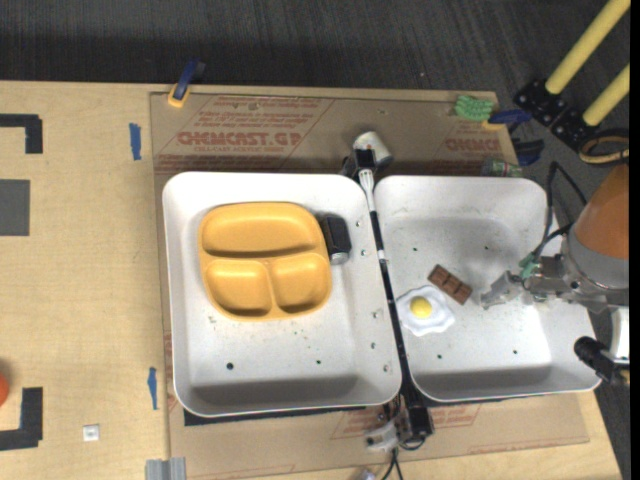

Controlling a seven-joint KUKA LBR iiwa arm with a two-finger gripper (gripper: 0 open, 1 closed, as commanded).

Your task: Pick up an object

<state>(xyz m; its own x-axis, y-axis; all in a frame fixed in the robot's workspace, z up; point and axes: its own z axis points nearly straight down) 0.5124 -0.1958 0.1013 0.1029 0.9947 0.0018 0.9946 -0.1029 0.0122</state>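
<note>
Two shallow white bins sit on the desk. The right bin [520,198] holds the gripper [497,292], whose state I cannot tell, one brown chocolate bar [450,284] just left of it, and one fried egg toy [424,311] lower left. The left bin [190,268], farther left, holds one yellow sectioned plastic tray [265,258] and one small black object [334,236].
</note>
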